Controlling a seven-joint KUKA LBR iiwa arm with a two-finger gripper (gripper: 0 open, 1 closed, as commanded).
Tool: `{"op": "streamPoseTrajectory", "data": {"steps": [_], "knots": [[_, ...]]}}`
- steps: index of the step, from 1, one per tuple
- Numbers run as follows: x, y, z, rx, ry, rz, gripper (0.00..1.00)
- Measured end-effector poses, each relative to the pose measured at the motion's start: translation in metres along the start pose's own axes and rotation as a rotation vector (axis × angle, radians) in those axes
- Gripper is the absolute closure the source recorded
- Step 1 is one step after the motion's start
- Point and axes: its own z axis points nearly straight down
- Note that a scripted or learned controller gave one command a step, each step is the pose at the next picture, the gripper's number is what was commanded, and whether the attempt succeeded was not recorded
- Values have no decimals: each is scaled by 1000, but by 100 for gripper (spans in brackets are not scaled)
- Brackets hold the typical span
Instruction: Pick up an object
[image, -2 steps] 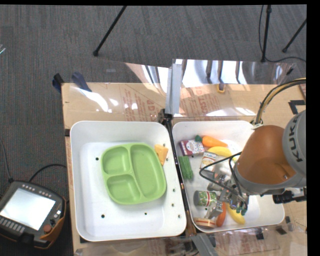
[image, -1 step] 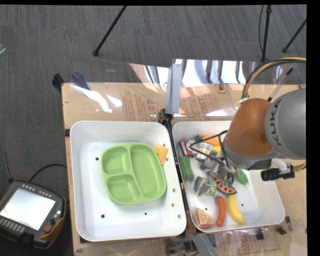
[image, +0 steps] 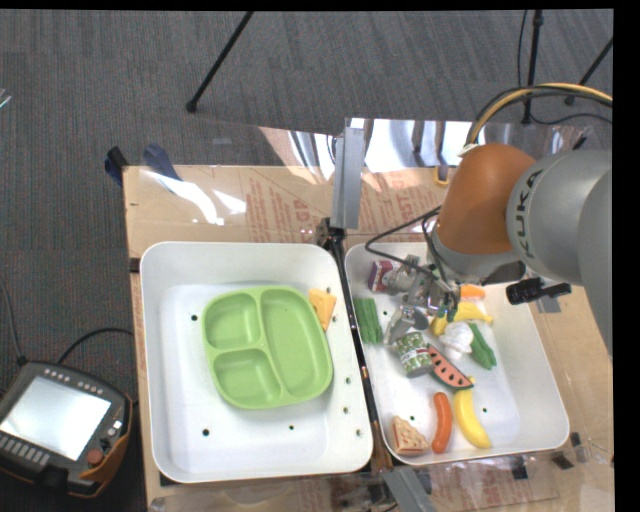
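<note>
Several small toy foods lie clustered in the right bin (image: 530, 400), right of centre frame. The gripper (image: 415, 300) hovers over them; its state cannot be told. The can (image: 411, 353) looks light, rigid, slippery: grasp across its sides.

Toy food (image: 440, 365) crowds the right bin's (image: 530, 400) left and middle, leaving bare floor along its right side.

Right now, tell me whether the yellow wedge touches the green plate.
Touching, as far as the camera view shows: the yellow wedge lies against the upper right rim of the green plate in the left bin, with no white gap between them.
</note>
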Motion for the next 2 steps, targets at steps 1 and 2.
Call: {"op": "streamPoseTrajectory", "data": {"steps": [1, 2], "knots": [[49, -34, 1, 1, 3, 20, 0], [97, -55, 1, 2, 5, 65, 0]]}}
